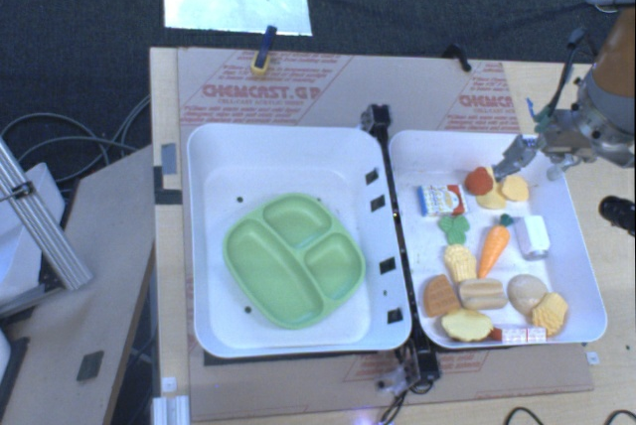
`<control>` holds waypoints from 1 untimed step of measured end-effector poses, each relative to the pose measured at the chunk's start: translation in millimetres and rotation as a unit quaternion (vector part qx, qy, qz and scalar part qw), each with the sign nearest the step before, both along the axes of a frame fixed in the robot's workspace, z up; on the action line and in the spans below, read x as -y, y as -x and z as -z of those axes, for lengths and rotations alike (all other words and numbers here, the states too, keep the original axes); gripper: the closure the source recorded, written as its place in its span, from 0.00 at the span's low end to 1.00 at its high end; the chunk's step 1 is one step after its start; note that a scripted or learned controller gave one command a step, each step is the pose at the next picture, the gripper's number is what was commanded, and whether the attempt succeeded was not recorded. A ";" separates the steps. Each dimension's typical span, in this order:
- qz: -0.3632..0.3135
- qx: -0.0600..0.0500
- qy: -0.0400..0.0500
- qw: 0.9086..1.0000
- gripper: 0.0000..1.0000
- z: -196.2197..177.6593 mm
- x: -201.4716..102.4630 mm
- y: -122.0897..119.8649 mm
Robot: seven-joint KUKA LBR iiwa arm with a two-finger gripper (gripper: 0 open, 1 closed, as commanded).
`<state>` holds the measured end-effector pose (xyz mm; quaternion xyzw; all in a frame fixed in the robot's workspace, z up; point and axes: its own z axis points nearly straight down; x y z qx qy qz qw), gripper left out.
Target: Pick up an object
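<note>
jaws (521, 155) over right bin (588, 266) far rim

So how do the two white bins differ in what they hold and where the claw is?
The left bin holds one thing, a green divided plate, while the right bin holds many small toy foods, among them a carrot and a red tomato. The claw hangs over the right bin's far edge near the tomato, well away from the left bin. Both are shallow, white and lie side by side.
</note>
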<state>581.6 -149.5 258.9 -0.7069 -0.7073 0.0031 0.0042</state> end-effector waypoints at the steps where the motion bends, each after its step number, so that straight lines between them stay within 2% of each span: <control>1: -0.001 0.006 0.001 1.000 0.00 -7.1 -0.6 -1.8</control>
